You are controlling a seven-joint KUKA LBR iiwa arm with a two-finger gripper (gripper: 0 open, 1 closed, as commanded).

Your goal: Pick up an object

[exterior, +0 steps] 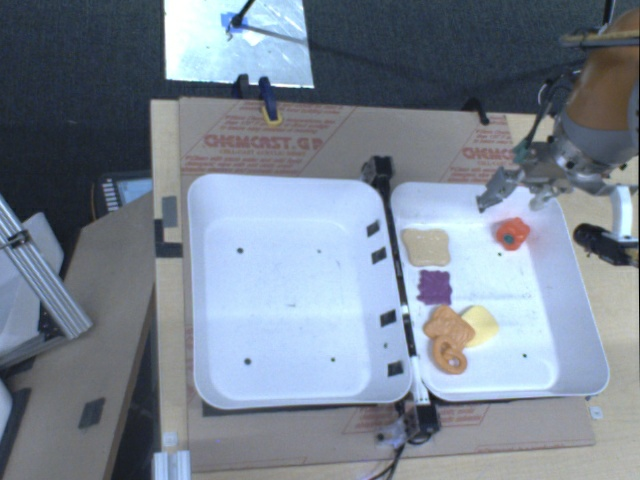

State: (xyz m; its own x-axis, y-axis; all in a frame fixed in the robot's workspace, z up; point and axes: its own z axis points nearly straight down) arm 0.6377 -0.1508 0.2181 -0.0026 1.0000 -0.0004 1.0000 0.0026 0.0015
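Note:
The right bin [560,363] holds several small items. A beige bread slice [427,247] lies near its left wall, with a purple piece [434,287] just below it. Lower down sit an orange pretzel-like piece [448,336] and a yellow piece [481,325] touching it. A red-orange tomato-like item [512,234] rests near the bin's upper right. My gripper [517,196] hangs above the bin's far edge, up and slightly left of the tomato, fingers spread apart with nothing between them.
The left bin [205,298] sits beside the right one, joined by black clips [385,258] along the shared wall. Both rest on a cardboard sheet [300,138]. A shiny metal plate [238,28] lies at the back. Aluminium framing [40,278] stands at the left.

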